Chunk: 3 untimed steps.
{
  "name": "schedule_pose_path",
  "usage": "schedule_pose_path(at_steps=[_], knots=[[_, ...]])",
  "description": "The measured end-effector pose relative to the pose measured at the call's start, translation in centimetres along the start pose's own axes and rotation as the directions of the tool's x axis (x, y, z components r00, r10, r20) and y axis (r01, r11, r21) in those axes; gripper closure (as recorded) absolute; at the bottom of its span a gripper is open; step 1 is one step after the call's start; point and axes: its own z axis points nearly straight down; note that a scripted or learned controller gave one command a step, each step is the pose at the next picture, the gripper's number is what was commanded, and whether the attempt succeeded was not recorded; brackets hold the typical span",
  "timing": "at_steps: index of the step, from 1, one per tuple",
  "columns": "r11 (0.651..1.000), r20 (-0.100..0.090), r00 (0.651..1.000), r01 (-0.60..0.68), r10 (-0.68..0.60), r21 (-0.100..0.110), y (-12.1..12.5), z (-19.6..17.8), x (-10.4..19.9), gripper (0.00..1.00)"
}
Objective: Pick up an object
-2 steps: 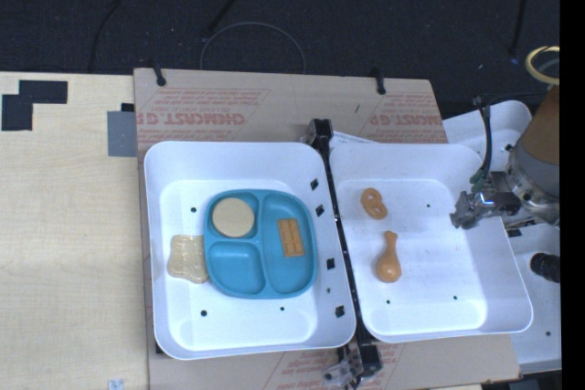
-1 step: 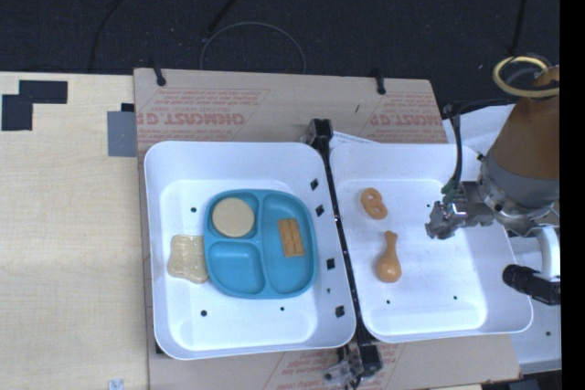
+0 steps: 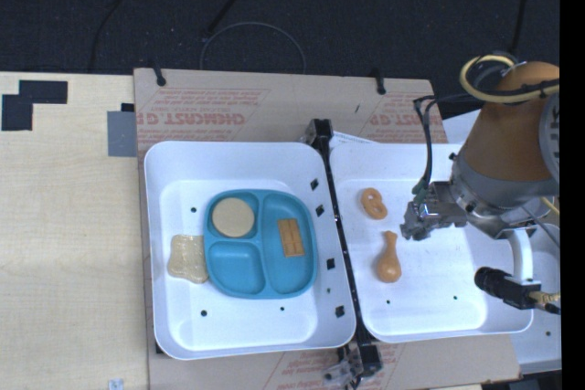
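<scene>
Hovering claw [image 3: 413, 224] in right bin [image 3: 439, 320], near orange drumstick [image 3: 388, 258], croissant [image 3: 372, 204]

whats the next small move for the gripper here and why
Probably a short shift toward the left bin and down onto the pear-shaped toy. The gripper hangs in the right bin with nothing visible between its fingers, and that toy lies closest, just beside and below it, apart from the small orange piece.
</scene>
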Motion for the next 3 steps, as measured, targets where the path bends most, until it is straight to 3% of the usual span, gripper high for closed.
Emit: schedule_pose_path(at_steps=[1, 3], knots=[[1.0, -0.001, 1.0, 0.001, -0.001, 0.002, -1.0, 0.2, 6.1, 1.0], [1.0, 0.0, 1.0, 0.0, 0.0, 0.002, -1.9, 0.3, 15.2, 1.0]])
